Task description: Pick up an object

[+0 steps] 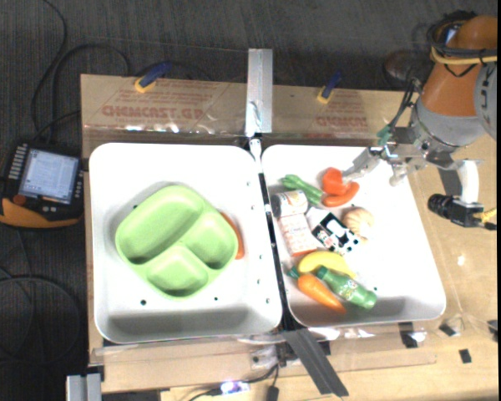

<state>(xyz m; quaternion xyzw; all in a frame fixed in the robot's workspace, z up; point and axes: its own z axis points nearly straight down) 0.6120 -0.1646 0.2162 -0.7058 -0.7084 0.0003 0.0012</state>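
Just beyond my gripper (359,167): orange pepper (340,185) (crowded by green pepper (305,187)). Finger spread: can't tell, no object seen between. Descend centred, close gently.

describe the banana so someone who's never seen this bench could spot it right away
Start at the right-hand white bin, the one crowded with small items, and look toward its near end. The banana lies there, just above an orange carrot and a green bottle. It is the only yellow curved piece in that cluster.
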